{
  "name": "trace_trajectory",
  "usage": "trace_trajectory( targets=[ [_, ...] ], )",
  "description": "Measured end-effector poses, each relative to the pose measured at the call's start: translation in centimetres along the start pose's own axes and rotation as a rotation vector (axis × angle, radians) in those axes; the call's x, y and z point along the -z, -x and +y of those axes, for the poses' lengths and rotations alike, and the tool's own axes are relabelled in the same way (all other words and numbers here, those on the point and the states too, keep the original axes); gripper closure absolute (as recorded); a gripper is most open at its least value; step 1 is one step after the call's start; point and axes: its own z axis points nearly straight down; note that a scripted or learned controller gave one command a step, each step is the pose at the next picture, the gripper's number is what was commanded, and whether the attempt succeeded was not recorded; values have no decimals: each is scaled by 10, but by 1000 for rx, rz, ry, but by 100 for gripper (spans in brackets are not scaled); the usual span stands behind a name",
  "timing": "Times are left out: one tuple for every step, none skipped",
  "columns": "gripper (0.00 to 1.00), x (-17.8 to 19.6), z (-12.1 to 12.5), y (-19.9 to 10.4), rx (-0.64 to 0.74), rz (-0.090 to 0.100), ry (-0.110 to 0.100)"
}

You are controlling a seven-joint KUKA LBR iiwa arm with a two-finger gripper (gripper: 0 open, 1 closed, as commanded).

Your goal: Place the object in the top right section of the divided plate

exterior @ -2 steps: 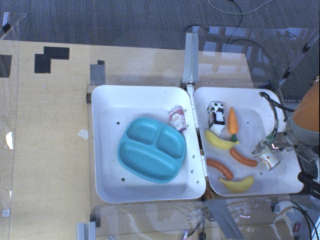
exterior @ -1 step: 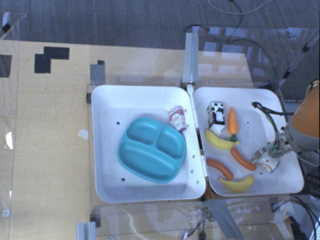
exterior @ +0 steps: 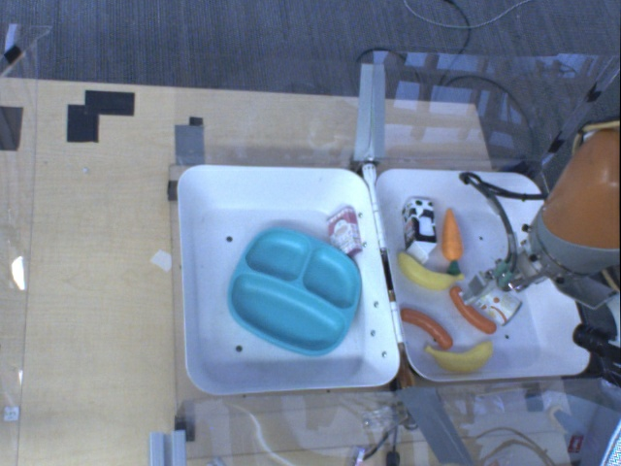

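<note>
Gripper (exterior: 492,297) hangs low in the right bin, grasp unclear, with the plate (exterior: 294,290) well off toward its left.

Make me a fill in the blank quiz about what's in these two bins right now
1. The blue divided plate lies in the ____ bin.
2. The red packet rests beside the plate's ____ right section.
3. The right bin holds ____ bananas.
4. The gripper hovers over the ____ bin.

Missing words: left; top; two; right
</note>
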Motion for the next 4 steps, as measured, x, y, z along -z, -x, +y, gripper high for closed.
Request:
trace_trajectory(
  targets=[
    [100, 22, 23, -81, 165, 0, 0],
    [100, 5, 53, -161, 210, 2, -3],
    [100, 92, 74, -213, 167, 1, 0],
    [100, 90, 116, -248, 194, 1, -2]
  ],
)
